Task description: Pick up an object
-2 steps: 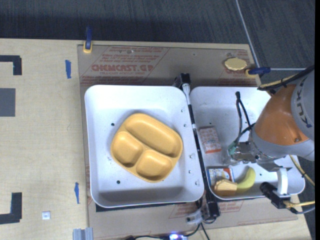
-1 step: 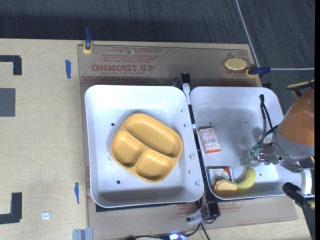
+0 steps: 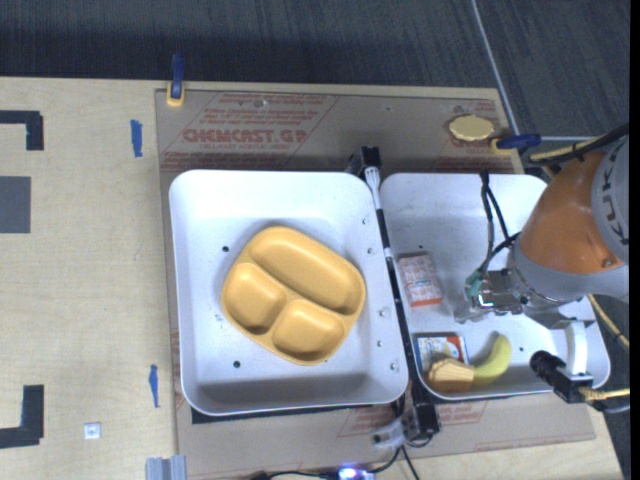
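The right bin [image 3: 440, 190] holds a small white and orange packet [image 3: 418, 278] near its left wall. A yellow-green banana [image 3: 493, 358], a tan wedge [image 3: 452, 374] and a small printed card [image 3: 440, 348] lie at its front. My gripper [image 3: 480, 296] hangs over the middle of this bin, right of the packet and just behind the banana. I see nothing held in it. In the left bin [image 3: 196, 268] lies a large yellow three-part tray [image 3: 292, 294].
The arm's orange band [image 3: 568, 230] and grey wrist cover the right bin's right half. Black cables [image 3: 490, 218] run down to the gripper. A tan disc [image 3: 472, 128] lies on the board behind the bins. A black clamp bar [image 3: 385, 258] separates the bins.
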